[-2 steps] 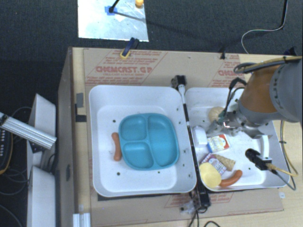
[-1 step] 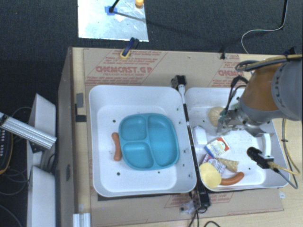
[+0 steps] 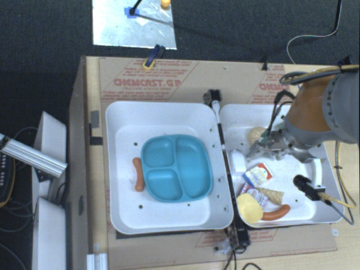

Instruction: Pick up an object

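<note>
White plastic is forming the 2 shallow bins, and the gripper (image 3: pixel 269 148) is hanging low inside the right bin (image 3: pixel 239 120), toward its back-left part, with the grey arm (image 3: pixel 337 108) leaning in over it from the right. Whether the jaws are apart or together I cannot tell, because the metal below the wrist is blurring into one grey tangle from this slant. Nothing is visibly sitting between them, so I am judging that no object is being held. A pale round item (image 3: pixel 257 134), possibly a bun or a potato, is lying just beside the gripper on the side of the back wall. It is looking like the likeliest target, since it is sitting closest to the tool and standing apart from the rest, which is leaving room on either side of it. Nearer the front, a small red-and-white carton (image 3: pixel 259 175), a cone (image 3: pixel 274 194), a yellow disc (image 3: pixel 250 208) and a sausage (image 3: pixel 275 212) are crowding together, some touching, which is making a clean grasp there harder. Over in the left bin (image 3: pixel 124 151), a blue divided plate (image 3: pixel 176 169) is taking up the middle and a 2nd sausage (image 3: pixel 138 174) is lying just beside its left rim, well apart from the gripper.
</note>
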Robot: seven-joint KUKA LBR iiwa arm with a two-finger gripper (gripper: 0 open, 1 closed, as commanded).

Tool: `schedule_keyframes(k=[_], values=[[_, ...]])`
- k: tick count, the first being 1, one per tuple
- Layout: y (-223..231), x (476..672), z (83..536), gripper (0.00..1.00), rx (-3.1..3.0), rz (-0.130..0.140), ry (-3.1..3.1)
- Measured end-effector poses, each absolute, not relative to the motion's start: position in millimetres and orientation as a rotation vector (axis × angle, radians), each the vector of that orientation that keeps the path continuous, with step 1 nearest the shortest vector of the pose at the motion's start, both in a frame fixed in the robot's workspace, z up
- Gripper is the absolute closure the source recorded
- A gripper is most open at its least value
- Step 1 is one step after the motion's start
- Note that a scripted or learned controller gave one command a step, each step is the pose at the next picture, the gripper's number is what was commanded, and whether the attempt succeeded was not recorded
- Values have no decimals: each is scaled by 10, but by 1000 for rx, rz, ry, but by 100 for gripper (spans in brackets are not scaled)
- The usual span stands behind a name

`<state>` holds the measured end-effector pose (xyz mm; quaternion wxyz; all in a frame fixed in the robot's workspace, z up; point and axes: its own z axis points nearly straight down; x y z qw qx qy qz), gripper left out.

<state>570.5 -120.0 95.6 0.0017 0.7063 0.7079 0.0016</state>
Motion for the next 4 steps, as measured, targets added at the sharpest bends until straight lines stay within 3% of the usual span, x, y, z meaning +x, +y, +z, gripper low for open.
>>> schedule_keyframes(k=[1,2,3,4], values=[[-957,6302,846,0,2216,3,2224],[-1128,6639,834,0,2232,-23,2229],[-1142,6638,944,100,2227,-29,2232],[-554,6190,1850,100,2215,4,2225]])
